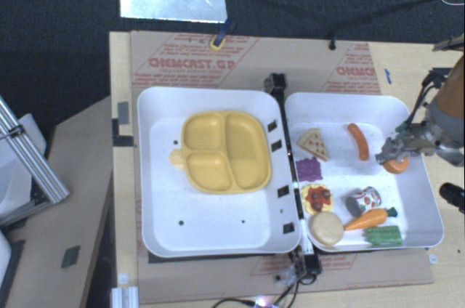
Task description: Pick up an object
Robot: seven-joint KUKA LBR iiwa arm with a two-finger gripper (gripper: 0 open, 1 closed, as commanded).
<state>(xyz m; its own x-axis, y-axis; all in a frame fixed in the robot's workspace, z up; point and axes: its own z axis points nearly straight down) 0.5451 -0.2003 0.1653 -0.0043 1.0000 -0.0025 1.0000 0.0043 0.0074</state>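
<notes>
A grey robot arm point(445, 118) with an orange band above its wrist carries a grey metal gripper point(393, 148); a thin black cable runs alongside.

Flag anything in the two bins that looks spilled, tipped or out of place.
Nothing stands out. The yellow divided plate lies flat in the left bin. The toy foods lie loose in the right bin, none over the rim. The gripper sits at an orange piece there.
</notes>
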